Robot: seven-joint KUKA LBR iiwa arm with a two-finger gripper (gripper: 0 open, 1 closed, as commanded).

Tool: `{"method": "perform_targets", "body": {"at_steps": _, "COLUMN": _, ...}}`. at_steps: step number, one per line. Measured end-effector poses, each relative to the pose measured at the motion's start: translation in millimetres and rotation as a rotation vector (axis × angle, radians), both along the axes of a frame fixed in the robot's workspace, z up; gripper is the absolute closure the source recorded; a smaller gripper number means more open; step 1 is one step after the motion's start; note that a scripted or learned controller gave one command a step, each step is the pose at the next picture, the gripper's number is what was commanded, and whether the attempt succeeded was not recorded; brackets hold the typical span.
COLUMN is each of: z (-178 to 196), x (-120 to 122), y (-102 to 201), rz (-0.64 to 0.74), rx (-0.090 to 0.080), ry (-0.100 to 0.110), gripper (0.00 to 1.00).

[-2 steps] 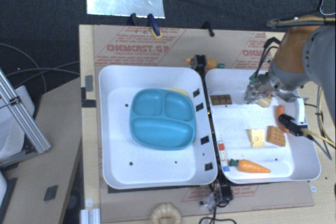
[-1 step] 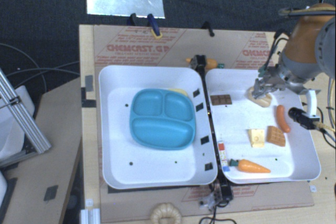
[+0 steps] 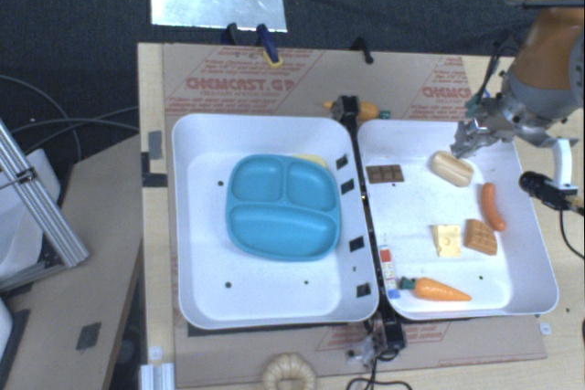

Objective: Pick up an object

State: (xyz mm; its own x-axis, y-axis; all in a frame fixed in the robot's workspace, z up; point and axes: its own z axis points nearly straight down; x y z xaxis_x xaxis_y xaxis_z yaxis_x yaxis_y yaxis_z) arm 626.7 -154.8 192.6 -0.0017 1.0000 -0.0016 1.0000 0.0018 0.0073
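Note:
The right bin [image 3: 526, 283] holds a tan bread roll [image 3: 452, 168], a chocolate bar [image 3: 385, 173], a red sausage [image 3: 493, 205], a yellow cheese piece [image 3: 447, 240], a brown waffle [image 3: 480, 237] and an orange carrot [image 3: 441, 290]. My gripper [image 3: 468, 140] hangs at the bin's far side, just above and behind the bread roll. Nothing shows between its fingers.
The left bin [image 3: 206, 292] holds a blue divided plate [image 3: 282, 205] with a pale yellow item [image 3: 313, 160] peeking out behind it. A black divider [image 3: 361, 205] runs between the bins. A small yellow object [image 3: 366, 111] lies behind the bins on the cardboard.

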Motion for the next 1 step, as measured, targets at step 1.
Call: {"method": "perform_targets", "body": {"at_steps": 1, "z": 34.6, "x": 1.5, "y": -0.1, "rz": 0.002, "rx": 0.001, "ry": 0.001, "gripper": 1.0}}
